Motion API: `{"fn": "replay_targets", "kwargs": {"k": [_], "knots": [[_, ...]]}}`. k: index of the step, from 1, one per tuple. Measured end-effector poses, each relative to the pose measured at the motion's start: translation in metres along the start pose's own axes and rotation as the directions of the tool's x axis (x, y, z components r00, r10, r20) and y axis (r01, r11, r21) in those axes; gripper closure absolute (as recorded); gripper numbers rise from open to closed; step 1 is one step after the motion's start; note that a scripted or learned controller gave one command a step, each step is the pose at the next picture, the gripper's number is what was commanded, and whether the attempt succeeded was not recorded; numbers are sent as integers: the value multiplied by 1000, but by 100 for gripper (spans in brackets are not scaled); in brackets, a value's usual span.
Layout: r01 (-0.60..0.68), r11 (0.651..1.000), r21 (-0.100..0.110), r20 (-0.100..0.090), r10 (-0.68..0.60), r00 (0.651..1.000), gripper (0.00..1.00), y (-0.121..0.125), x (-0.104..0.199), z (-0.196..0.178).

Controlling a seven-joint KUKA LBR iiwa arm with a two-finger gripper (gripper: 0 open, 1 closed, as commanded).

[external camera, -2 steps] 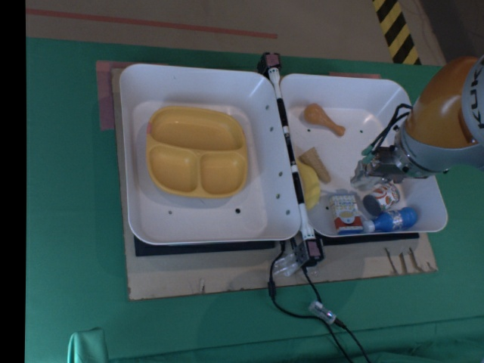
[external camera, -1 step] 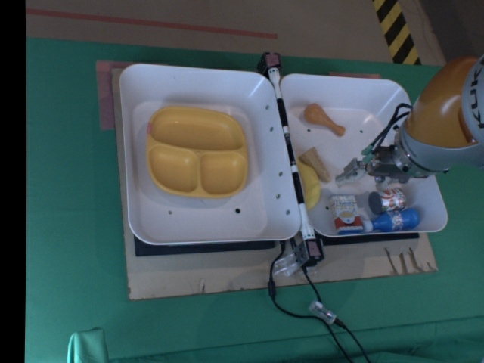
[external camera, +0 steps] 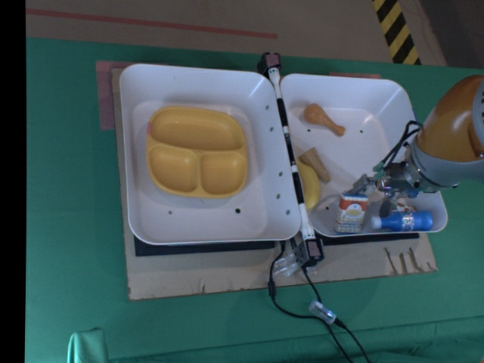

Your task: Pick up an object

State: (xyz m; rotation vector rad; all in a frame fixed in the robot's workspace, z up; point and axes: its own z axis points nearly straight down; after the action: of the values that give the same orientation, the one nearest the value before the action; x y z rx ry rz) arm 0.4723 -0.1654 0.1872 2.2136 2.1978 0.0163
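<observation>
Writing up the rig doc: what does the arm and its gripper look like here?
The arm shows a rounded orange band over a light grey wrist section. Thin black cables loop from the wrist toward the gripper, a small grey metal assembly with dark parts and a few teal accents. No readable markings.

Left bin: yellow divided plate fills centre; bare floor along lower edge and left margin.
Right bin: upper part open apart from drumstick.
Right bin, lower part: crowded; carton, blue bottle, banana, brown piece close together.
Divider: hinged bar between bins.
Right edge: arm overhangs bin corner.
</observation>
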Motion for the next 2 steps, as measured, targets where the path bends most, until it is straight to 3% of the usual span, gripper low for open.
{"fn": "replay_targets", "kwargs": {"k": [1, 2], "knots": [[-9, 1000, -14, 9, 9, 1000, 100, 2, -4, -14], [-10, 1000, -13, 9, 10, 1000, 0, 2, -4, -14]]}}
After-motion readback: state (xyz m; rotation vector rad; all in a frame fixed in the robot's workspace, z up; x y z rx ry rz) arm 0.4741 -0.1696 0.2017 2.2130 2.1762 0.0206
